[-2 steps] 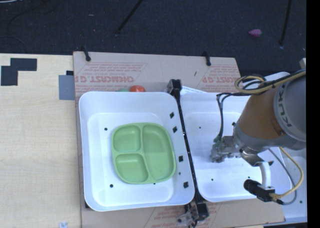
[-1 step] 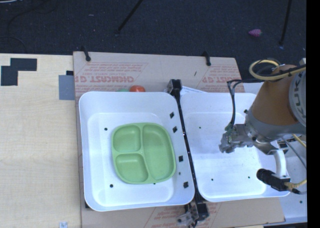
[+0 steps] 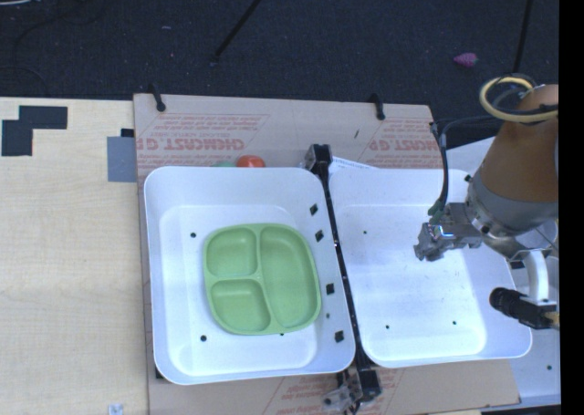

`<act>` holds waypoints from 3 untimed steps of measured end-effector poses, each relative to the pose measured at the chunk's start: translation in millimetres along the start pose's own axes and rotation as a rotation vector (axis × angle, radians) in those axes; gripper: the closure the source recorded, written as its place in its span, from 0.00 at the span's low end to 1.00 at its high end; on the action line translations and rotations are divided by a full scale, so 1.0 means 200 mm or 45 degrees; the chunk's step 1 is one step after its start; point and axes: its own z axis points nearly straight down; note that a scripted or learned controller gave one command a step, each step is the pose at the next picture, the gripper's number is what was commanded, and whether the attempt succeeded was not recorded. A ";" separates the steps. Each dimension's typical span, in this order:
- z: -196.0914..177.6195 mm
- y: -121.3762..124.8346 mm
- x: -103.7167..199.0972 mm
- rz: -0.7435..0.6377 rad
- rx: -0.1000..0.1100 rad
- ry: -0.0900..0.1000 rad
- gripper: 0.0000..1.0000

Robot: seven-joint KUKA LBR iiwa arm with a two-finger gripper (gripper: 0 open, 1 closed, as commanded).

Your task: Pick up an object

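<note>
Nearest the lens, along the bottom edge, a black clamp point(image 3: 351, 390) pinches the two white bins together where their rims meet, presumably so neither slides when the arm pushes about inside them. Left of it sits the left bin point(image 3: 173, 222), and flat on its floor lies a green divided plate point(image 3: 262, 278) with three compartments, the only thing in either bin that looks fit for picking up. It rests face up and roughly central, well clear of the walls, which leaves room for fingers to come at its rim. Behind that bin's far wall a small red and green object point(image 3: 245, 162) peeks up from the cardboard sheet point(image 3: 274, 130) underneath. The gripper point(image 3: 436, 242) hangs over the right bin point(image 3: 511, 345), well apart from the plate, with nothing visibly in it; how far its fingers stand apart I cannot tell from this angle. To pick anything up, I judge the arm must first cross the divider to the left bin
</note>
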 end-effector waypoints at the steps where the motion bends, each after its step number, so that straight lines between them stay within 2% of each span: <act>1: -0.25 0.00 -0.06 0.002 0.001 -0.001 1.00; 3: -0.28 -0.05 0.46 -0.005 0.010 0.004 1.00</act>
